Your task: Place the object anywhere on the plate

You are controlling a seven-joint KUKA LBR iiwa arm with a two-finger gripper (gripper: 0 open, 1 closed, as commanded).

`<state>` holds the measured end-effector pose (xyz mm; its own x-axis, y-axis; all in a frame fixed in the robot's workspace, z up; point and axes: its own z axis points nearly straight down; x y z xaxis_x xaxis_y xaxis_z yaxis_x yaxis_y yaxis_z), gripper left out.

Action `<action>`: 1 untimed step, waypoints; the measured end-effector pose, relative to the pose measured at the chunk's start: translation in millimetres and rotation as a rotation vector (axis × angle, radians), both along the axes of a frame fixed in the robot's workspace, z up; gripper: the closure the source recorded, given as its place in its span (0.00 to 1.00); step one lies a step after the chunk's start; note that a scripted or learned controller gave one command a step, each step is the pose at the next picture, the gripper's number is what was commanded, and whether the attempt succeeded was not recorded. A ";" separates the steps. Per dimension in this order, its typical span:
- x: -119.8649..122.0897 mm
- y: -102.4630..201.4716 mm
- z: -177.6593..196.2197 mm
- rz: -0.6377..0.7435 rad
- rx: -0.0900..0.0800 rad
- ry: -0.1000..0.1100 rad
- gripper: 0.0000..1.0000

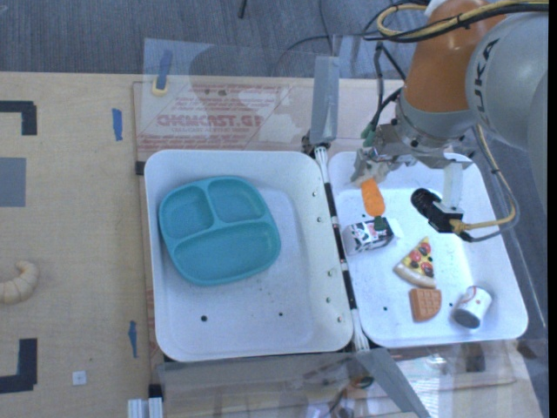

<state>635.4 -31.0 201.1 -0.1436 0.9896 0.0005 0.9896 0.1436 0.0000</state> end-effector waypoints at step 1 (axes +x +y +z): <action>-6.3 80.5 39.0 0.154 -0.001 -0.004 1.00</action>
